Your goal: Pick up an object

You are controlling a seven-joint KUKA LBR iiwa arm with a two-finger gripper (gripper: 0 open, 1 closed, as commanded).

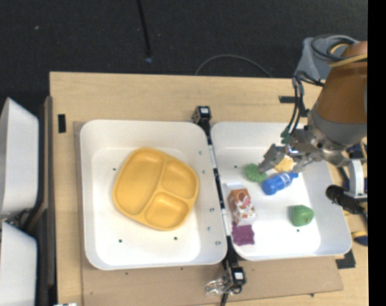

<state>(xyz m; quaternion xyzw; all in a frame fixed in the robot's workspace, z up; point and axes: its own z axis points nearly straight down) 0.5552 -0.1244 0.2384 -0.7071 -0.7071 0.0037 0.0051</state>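
Observation:
My gripper (277,160) hangs low over the right bin (269,136), reaching in from the right. Its tip is among three small objects: a green piece (252,171) just to its left, a yellow piece (284,165) partly under it, and a blue bottle (279,183) lying just in front. Farther toward the front of the same bin lie a green rounded object (301,215), a red and white packet (241,205) and a purple piece (243,235). The view does not show any object held by the gripper.
The left bin (97,234) holds a yellow divided plate (155,187). A black divider with clamps (202,115) runs between the bins. White boxes (17,152) stand beyond the bench's left edge. The grey and orange arm (339,101) fills the right bin's far right corner.

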